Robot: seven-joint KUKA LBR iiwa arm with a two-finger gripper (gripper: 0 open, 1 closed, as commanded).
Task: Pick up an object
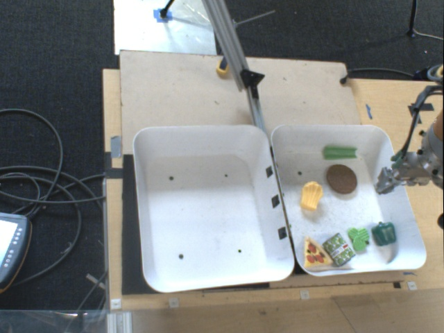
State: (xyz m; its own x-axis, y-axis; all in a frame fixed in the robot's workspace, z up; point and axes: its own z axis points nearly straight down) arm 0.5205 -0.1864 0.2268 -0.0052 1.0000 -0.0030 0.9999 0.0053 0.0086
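gripper sits at the right bin's far rim, not yet over the toys; we cannot tell its state. nearest pick candidate, we judge: brown disc, lying flat beside it.

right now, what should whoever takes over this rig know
Tool: at the right bin's right wall, above the rim, nothing seen in it; whether it is open or shut is unclear.
Things: all in the right bin. Green bar at the top, brown disc below it, yellow piece toward the divider. Along the front: pizza slice, printed block, light green piece, dark green pepper.
Done: nothing picked yet.
Left: pick one object; the disc and pepper look nearest the tool.
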